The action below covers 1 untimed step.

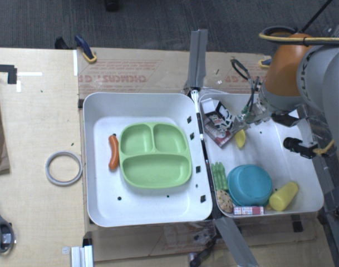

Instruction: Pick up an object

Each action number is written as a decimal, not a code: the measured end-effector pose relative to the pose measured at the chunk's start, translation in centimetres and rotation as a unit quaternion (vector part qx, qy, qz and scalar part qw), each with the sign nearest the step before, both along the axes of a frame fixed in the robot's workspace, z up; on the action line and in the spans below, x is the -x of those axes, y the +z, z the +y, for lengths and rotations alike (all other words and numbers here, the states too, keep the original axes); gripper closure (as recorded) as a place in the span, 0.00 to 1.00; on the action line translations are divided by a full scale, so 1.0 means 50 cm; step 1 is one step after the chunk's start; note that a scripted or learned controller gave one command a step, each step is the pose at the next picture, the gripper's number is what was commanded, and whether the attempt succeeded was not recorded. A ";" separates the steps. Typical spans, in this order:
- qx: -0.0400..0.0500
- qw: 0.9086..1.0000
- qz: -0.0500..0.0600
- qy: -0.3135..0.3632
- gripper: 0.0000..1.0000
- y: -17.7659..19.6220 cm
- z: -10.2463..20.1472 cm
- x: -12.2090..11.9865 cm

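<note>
The grey arm with its orange band reaches down into the back of the right bin. My gripper hangs low there, just above and right of a small yellow piece and beside a printed card pack. I see nothing clearly held by it. Further forward in the same bin are a blue bowl, a yellow bottle, a green pea pod, a cookie and a pink box.
The left bin holds a green divided plate and an orange sausage. On the bench to the left lie a grey ring and scissors. A metal divider runs between the bins.
</note>
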<state>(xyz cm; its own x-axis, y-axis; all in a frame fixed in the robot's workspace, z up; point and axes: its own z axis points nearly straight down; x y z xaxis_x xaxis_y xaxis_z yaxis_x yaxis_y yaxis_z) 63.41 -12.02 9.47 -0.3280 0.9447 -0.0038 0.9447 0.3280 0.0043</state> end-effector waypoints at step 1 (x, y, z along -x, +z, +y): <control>0.000 1.000 0.002 -0.028 1.00 0.195 0.118 -0.051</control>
<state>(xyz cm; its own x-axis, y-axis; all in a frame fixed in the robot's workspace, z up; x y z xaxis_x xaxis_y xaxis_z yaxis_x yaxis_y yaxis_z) 65.95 -6.13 19.25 -0.2749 0.9615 -0.0019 0.9615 0.2749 0.0010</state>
